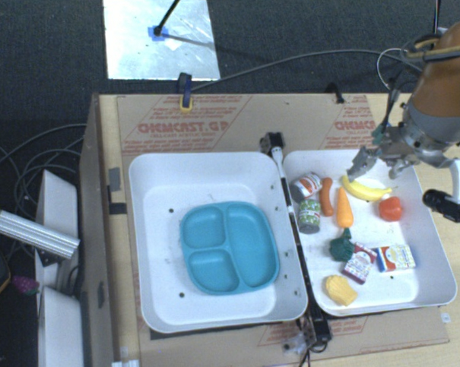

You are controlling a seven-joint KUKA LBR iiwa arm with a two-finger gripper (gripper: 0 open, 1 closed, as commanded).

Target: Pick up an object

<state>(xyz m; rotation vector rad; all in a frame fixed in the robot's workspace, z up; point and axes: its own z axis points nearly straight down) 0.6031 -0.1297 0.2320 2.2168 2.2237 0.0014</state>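
My gripper (378,165) hangs over the back of the right bin (432,284), just above a yellow banana (365,188). Its two grey fingers (361,164) stand apart, open, with nothing between them. Beside the banana lie a red tomato (391,208), an orange carrot (343,208) and a thinner orange piece (326,196). Toward the bin's left wall are a red-and-white can (306,185) and a green can (308,215). Nearer the front sit a green broccoli (341,248), two small cartons (393,257) and a yellow piece (340,290).
The left bin (161,182) holds a blue divided plate (229,246). A black clamp (273,143) sits at the ridge between the bins. Cables run across the cardboard (212,119) behind the bins. The grey arm with its orange band (439,86) comes in from the upper right.
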